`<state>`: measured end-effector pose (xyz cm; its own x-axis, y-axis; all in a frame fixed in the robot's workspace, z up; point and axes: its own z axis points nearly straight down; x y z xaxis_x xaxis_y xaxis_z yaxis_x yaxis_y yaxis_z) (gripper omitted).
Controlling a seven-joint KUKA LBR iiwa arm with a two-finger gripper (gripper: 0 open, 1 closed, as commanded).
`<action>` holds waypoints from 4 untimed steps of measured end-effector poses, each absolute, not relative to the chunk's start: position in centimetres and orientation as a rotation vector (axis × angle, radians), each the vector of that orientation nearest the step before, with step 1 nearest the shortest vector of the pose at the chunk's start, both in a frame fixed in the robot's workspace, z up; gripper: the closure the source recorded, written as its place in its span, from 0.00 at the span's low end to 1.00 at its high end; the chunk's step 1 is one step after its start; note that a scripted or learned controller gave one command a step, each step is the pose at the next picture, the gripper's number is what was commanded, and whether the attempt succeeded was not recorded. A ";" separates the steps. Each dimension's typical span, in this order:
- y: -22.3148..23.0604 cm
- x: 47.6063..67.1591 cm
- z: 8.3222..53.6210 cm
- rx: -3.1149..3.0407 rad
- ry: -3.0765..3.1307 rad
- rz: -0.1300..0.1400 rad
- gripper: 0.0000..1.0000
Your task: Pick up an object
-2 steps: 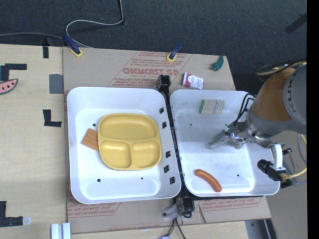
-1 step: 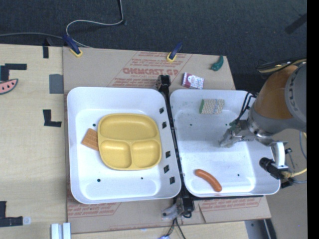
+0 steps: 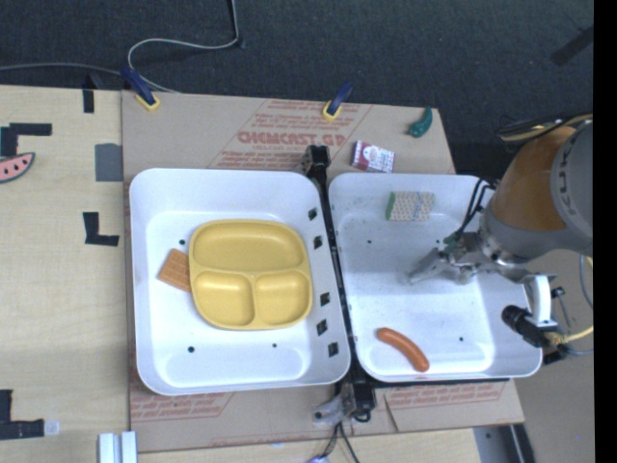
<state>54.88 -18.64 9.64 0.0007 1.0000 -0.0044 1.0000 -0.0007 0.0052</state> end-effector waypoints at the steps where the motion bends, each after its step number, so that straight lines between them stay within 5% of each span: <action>1: -18.6 54.9 10.6 2.217 2.217 0.001 1.00; 2: -18.6 54.9 10.6 2.217 2.217 0.001 0.00; 3: -21.4 58.8 8.7 2.218 2.222 0.003 0.00; 4: -21.5 58.9 9.7 2.213 2.218 0.002 1.00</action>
